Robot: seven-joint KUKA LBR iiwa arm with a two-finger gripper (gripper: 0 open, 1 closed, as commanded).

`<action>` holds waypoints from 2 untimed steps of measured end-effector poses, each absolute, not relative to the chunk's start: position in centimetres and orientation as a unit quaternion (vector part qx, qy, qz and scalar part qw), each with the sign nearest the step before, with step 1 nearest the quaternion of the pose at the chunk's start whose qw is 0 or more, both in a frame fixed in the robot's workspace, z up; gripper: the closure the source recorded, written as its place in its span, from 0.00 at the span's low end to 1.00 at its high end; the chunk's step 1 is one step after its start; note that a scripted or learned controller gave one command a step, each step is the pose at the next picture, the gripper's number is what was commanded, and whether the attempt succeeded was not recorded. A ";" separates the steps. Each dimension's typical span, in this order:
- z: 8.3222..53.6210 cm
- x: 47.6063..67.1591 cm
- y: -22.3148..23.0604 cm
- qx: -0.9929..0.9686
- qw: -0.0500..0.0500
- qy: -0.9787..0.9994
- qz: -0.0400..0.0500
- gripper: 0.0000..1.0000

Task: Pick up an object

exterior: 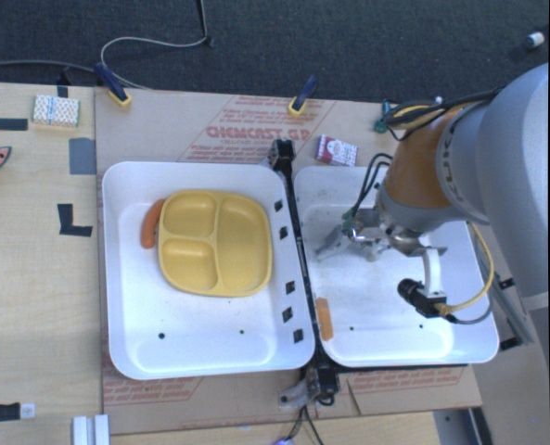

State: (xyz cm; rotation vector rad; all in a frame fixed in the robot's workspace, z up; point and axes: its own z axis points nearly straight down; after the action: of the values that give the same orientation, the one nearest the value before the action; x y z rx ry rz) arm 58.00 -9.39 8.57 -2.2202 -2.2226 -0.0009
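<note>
From my station I see the gripper [335, 241] low in the right bin [460, 341], its fingers (I cannot tell their state) near the bin's left wall, the small orange object [324, 318] lying apart by that wall.

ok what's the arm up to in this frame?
The arm is reaching down into the right bin, gripper low near its left wall. A small orange piece lies in that bin near the divider. The left bin holds a yellow divided plate with an orange sausage-like piece beside it.
</note>
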 end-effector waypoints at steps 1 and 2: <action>8.6 56.0 -9.9 -0.707 -0.003 -0.708 -0.002 0.00; 9.6 56.0 -10.0 -0.707 -0.003 -0.708 -0.001 1.00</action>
State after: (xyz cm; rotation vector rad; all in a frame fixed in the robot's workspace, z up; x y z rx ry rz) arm 55.99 -9.99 9.59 -2.2245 -2.2271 -0.0035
